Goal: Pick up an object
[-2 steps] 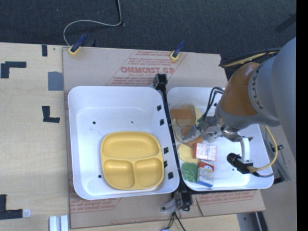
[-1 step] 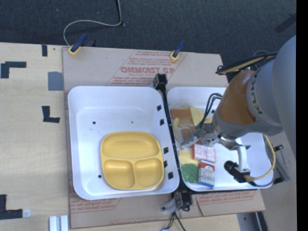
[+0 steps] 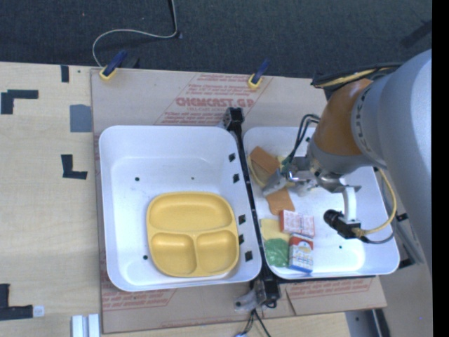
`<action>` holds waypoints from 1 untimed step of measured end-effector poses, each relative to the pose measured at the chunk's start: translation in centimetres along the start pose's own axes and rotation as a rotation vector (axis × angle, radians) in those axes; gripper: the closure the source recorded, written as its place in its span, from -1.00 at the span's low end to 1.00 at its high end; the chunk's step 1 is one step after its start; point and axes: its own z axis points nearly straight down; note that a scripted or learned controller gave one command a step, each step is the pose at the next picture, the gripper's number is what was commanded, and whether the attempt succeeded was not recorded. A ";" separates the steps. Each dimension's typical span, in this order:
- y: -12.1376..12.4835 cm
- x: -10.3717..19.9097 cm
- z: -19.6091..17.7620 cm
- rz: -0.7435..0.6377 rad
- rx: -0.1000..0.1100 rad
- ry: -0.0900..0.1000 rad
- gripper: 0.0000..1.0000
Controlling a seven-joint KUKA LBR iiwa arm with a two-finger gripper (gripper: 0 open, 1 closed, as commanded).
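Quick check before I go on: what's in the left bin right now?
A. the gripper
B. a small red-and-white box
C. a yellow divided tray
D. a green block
C: the yellow tray lies in the left bin; the small items and the gripper are over in the right bin.

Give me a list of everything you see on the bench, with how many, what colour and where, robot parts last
Bins: two, white, side by side on the brown board.
Divided plate: one, yellow, in the left bin, toward its near side.
Brown flat pieces: two, tan and orange-brown, right bin, by the divider.
Patterned packet: one, red and white, middle of the right bin.
Small carton: one, red, white and blue, right bin, near edge.
Green item: one, beside the carton; a yellow piece lies just above it.
Clamps: two, yellow and blue, at the board's far edge.
Arm: one, grey with orange band.
Gripper: one, low over the brown pieces.
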 end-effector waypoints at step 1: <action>-2.8 0.8 -0.1 0.002 -0.003 -0.002 -1.00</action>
